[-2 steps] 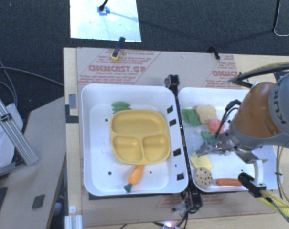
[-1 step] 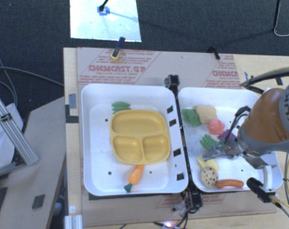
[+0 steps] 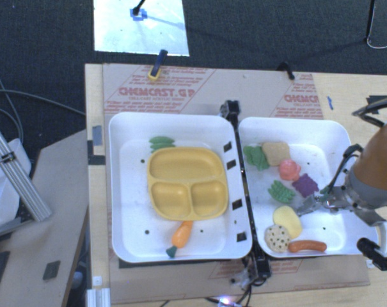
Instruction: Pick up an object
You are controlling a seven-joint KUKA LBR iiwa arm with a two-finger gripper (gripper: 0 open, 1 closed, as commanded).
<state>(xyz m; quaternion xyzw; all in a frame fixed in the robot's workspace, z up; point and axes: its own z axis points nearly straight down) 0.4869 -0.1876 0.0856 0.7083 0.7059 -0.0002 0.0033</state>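
- Toy foods, the things to be picked, lie in the right bin (image 3: 337, 133); every place below is given from that bin.
- Along its near wall lie a red sausage (image 3: 306, 246) and, just to the sausage's left, a spotted cookie (image 3: 277, 236); a pale yellow piece (image 3: 286, 220) touches the cookie on its far side.
- At mid-depth the end effector (image 3: 306, 204) reaches in over the bin's right wall, from the grey arm (image 3: 379, 171). Its tip sits between the yellow piece and a purple piece (image 3: 305, 185); whether the fingers are apart or together I cannot tell, and nothing visibly sits between them.
- Just left of the tip is a dark green leaf (image 3: 281, 191).
- Farther back come a pink piece (image 3: 289, 169), a tan piece (image 3: 276, 152) and another green leafy piece (image 3: 255, 157).
- Touching the right bin's left wall is the left bin (image 3: 126, 190), with a yellow divided plate (image 3: 187, 182), an orange carrot (image 3: 180, 235) near its front and a green leaf (image 3: 161, 142) behind the plate.
- Beyond both bins the tabletop (image 3: 244, 88) carries printed cardboard.
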